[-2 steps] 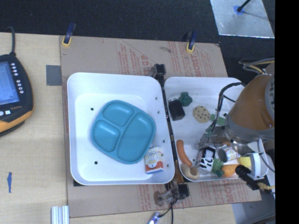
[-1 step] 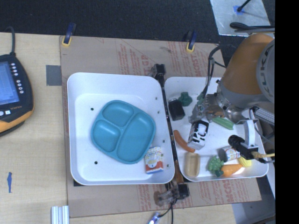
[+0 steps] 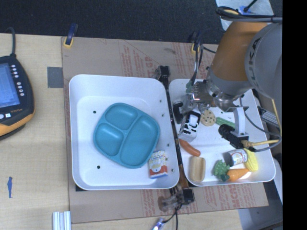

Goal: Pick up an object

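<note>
A teal divided plate (image 3: 126,134) sits in the white left bin (image 3: 79,128), beside a small white carton (image 3: 158,164) with red print. In the white right bin (image 3: 266,174): an orange-red sausage (image 3: 189,148), tan bread (image 3: 197,168), green broccoli (image 3: 220,170), yellow corn (image 3: 252,160). The worktop (image 3: 33,166) is pale wood.

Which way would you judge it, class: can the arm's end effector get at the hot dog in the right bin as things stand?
Probably yes. The hot dog lies uncovered near the right bin's left wall, just below the end effector, with nothing on top of it. The wall beside it might crowd one finger.
</note>
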Controlling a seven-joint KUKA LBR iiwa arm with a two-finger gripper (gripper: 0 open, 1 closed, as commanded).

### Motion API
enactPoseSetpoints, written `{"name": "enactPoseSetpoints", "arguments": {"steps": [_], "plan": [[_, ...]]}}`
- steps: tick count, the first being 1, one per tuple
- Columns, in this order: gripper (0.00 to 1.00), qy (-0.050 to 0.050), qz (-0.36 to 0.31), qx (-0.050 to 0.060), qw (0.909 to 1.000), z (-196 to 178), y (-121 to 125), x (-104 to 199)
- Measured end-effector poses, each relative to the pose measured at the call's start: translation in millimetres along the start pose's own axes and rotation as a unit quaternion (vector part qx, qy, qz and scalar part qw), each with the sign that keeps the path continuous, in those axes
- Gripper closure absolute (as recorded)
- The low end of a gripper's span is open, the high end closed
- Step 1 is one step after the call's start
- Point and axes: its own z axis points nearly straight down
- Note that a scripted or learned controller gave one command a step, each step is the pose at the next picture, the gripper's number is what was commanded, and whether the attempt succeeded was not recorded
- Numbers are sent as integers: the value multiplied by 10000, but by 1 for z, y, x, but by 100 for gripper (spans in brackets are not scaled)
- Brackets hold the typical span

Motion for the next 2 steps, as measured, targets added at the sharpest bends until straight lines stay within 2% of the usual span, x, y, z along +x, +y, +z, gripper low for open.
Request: {"name": "enactPoseSetpoints", "arguments": {"steps": [1, 2], "plan": [[100, -6, 2, 10, 10000, 21, -4, -9], [100, -3, 0, -1, 10000, 5, 10, 17]]}}
